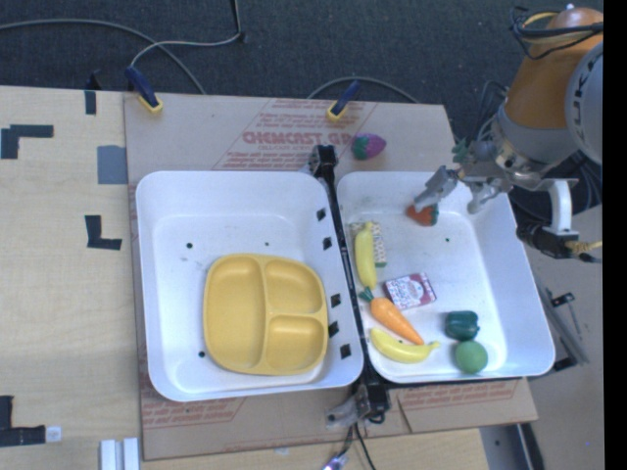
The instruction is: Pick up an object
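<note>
Where hand hovers, red object beside finger

Red "CHEMCAST GP" print on cardboard sheet

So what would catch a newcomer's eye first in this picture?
Probably the big yellow divided tray lying in the left bin. Next, the cluster of toy food along the right bin, and the pincer hanging over that bin's far end beside a small red piece.
</note>
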### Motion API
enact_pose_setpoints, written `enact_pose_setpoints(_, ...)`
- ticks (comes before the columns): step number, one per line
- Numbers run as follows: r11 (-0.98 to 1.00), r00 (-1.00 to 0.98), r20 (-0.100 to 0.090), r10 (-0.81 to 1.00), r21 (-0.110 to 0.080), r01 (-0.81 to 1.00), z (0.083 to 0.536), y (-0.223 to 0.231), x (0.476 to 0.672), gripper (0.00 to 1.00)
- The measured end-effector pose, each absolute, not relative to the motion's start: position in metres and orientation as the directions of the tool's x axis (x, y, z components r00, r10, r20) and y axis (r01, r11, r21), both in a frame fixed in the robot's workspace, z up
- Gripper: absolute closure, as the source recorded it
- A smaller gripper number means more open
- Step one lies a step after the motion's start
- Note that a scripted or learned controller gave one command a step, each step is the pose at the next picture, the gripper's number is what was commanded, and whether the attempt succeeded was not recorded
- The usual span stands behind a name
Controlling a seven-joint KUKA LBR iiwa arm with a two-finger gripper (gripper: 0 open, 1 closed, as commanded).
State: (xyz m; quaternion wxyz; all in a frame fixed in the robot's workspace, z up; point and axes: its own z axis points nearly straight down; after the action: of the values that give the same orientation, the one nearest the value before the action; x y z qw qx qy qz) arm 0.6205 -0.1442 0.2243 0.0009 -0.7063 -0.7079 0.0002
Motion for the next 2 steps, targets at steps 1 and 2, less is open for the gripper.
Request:
enact_pose_setpoints(1,0.001,-0.001,-0.001,1.0,-0.004,1.0,0.121,-0.167,0.667,0.0)
enact_pose_setpoints(2,0.001,-0.001,-0.002,1.0,0.001,1.0,0.088,-0.224,0.669,0.0)
